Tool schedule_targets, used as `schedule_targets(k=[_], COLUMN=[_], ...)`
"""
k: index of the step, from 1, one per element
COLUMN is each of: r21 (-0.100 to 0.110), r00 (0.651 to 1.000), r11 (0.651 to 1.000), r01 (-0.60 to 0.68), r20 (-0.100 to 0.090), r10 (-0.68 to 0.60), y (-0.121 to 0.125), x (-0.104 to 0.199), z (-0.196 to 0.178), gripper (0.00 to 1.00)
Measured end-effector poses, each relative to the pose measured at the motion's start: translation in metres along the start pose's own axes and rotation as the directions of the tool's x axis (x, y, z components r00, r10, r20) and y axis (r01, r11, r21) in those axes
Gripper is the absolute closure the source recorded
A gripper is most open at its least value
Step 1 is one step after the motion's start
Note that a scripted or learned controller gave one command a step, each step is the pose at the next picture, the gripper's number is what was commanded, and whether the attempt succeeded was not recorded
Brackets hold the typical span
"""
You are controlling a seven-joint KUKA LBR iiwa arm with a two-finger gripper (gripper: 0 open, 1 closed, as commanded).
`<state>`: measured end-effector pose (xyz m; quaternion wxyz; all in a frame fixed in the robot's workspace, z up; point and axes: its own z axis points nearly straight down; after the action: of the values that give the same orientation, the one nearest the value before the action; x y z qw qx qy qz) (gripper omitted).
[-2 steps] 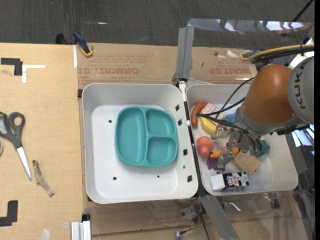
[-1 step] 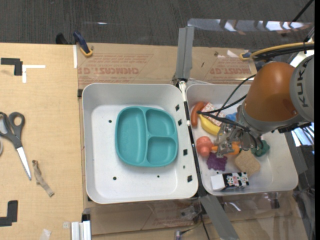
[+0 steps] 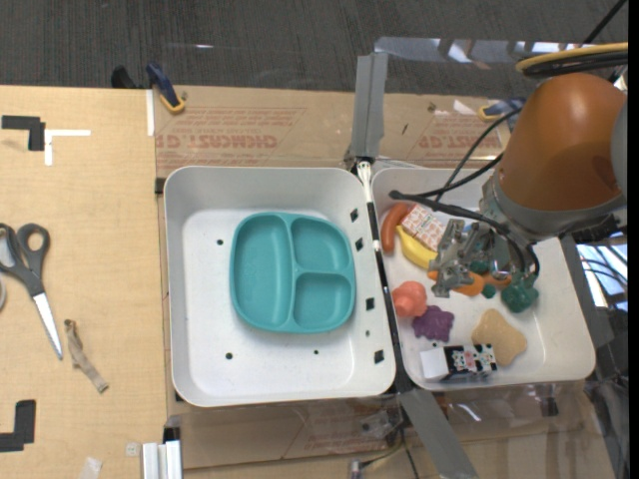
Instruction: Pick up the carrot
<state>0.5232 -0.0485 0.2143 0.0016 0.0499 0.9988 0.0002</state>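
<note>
The carrot (image 3: 479, 286) is a small orange toy with a green leafy top (image 3: 520, 294). It lies on its side in the middle of the right bin (image 3: 564, 362). My gripper (image 3: 451, 267) hangs directly over the carrot's pointed left end and covers part of it. The grey arm with its orange band (image 3: 561, 143) reaches in from the upper right and hides the bin's back right corner. Whether the carrot is actually held cannot be made out from this view.
Around the carrot lie a yellow banana (image 3: 415, 247), a patterned box (image 3: 427, 225), a red sausage (image 3: 391, 226), a peach (image 3: 408, 297), purple grapes (image 3: 433, 321), a tan cookie (image 3: 499, 335) and a black-white box (image 3: 459, 362). The left bin (image 3: 200, 357) holds a teal divided plate (image 3: 295, 272). Scissors (image 3: 30, 267) lie on the bench.
</note>
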Motion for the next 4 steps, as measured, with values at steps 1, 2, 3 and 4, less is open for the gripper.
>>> schedule_targets(k=[1,2,3,4], r21=[0.0,0.0,-0.001,0.0], r00=[0.997,0.957,0.957,0.967], r11=[0.997,0.957,0.957,0.967], r01=[-0.082,0.289,0.289,0.256], r20=[-0.004,-0.001,0.0,0.003], r10=[0.082,-0.289,-0.289,-0.256], y=[0.029,-0.042,-0.042,-0.057], x=[0.048,0.041,0.041,-0.005], z=[0.021,0.023,0.022,0.121], gripper=[1.0,1.0,0.0,0.0])
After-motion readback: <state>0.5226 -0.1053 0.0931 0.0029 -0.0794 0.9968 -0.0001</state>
